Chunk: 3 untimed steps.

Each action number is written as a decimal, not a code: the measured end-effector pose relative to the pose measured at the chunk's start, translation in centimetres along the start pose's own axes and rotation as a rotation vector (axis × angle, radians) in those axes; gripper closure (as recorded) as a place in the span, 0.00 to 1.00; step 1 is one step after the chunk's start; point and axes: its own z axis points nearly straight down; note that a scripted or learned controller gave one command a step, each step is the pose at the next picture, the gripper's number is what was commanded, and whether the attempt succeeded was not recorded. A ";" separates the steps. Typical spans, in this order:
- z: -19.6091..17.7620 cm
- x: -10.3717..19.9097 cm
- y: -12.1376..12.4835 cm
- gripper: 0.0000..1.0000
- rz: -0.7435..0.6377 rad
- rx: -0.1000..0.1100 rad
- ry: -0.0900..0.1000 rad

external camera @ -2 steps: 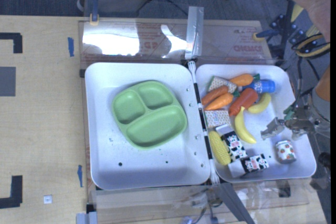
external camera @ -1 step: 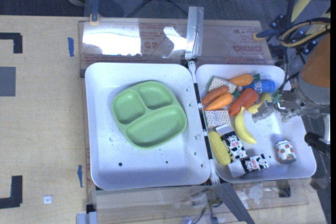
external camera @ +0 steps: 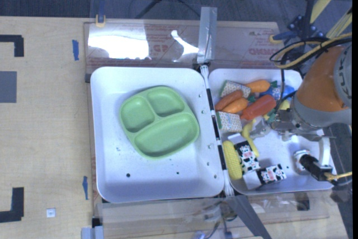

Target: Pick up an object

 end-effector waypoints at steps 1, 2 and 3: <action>1.5 -4.0 2.9 0.00 0.002 0.014 0.004; 1.4 -1.3 0.7 0.00 0.261 0.016 0.002; -8.3 5.3 -0.5 0.00 0.411 0.022 0.000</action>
